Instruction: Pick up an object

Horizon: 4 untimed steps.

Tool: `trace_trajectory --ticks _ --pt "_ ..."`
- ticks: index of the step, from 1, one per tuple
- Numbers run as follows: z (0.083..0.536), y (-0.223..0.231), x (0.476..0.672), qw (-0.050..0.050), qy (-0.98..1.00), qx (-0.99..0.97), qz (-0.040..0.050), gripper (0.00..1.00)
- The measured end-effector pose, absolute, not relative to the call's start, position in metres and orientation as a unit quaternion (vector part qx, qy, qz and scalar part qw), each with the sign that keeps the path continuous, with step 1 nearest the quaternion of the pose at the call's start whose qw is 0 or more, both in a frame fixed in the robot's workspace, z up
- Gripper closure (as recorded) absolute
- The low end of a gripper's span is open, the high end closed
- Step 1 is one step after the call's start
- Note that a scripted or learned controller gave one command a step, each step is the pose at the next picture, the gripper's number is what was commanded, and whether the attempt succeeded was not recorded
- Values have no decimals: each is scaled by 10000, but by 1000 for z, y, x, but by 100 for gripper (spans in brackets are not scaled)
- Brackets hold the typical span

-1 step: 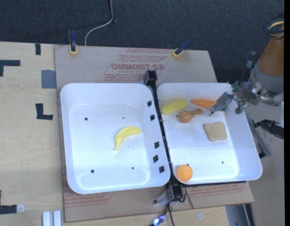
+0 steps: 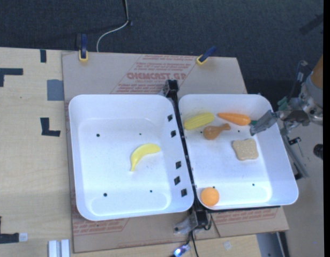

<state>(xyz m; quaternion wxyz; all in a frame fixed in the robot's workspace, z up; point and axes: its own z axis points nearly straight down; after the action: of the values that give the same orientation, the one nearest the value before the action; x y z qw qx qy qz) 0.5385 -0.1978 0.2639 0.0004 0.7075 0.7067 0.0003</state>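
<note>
Orange ball [image 2: 209, 196]: nearest to us, at the front wall of the right bin [image 2: 272, 197], close to the divider; well apart from the arm.
Gripper [image 2: 261, 125]: we see it at the right bin's far right side, just beside the carrot's tip; nothing visibly between its parts, and we cannot tell from this slant how it is set.
Carrot [image 2: 234, 118]: closest candidate; lies flat along the back wall, tip toward the gripper. We judge the wall crowds any approach from behind.
Bread piece [image 2: 245, 149]: just in front of the gripper, on open floor; we judge it the easiest reach, with room on all sides.
Drumstick [image 2: 215, 130]: beside the carrot, touching or nearly touching the corn; we cannot tell which.
Corn [image 2: 198, 121]: tucked toward the divider [image 2: 178, 138] in the back corner; little room on that side.
Banana [image 2: 143, 154]: alone mid-floor in the left bin [image 2: 79, 159], wide clearance, yet farthest from the arm.
Task state: we judge no pick made yet; every object rests on a bin floor.
Open room: centre and front right of the right bin give the freest path.
</note>
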Motion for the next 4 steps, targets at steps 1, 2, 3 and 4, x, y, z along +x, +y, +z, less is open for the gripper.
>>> trace_trajectory --ticks 1,2,3,4 --pt "278 -159 482 -15 7079 7063 0 0" --pt "155 -182 481 -48 7064 7078 -31 0" --pt "127 -108 563 5 7105 7037 0 0" --pt "89 -130 669 -57 7103 7039 -66 0"
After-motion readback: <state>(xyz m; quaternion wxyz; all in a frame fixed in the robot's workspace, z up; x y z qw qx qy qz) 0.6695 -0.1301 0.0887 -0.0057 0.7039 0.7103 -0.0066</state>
